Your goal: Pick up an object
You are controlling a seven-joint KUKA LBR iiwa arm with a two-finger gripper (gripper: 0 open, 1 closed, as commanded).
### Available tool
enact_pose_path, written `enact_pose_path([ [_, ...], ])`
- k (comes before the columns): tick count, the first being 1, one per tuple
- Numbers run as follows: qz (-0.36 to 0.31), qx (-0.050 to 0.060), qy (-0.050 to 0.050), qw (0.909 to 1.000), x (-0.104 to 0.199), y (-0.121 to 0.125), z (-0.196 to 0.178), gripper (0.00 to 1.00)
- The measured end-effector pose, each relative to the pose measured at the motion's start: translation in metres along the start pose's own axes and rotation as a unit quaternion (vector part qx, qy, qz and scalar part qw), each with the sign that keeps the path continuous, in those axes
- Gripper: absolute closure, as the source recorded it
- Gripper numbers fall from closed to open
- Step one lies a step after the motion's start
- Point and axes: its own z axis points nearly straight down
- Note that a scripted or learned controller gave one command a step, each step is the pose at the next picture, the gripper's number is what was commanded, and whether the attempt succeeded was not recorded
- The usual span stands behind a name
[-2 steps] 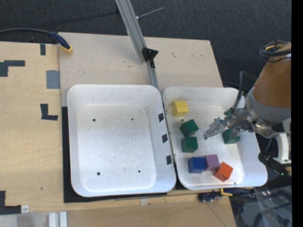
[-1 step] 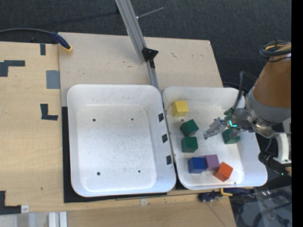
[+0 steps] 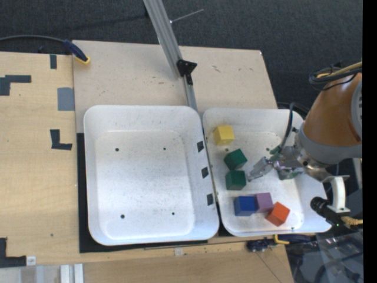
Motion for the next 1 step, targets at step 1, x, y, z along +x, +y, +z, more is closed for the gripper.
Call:
enact_pose_path([
  [1, 0.0, 0.002, 0.0, 1.0, -0.0025, 0.0053, 0.0465, 0.0],
])
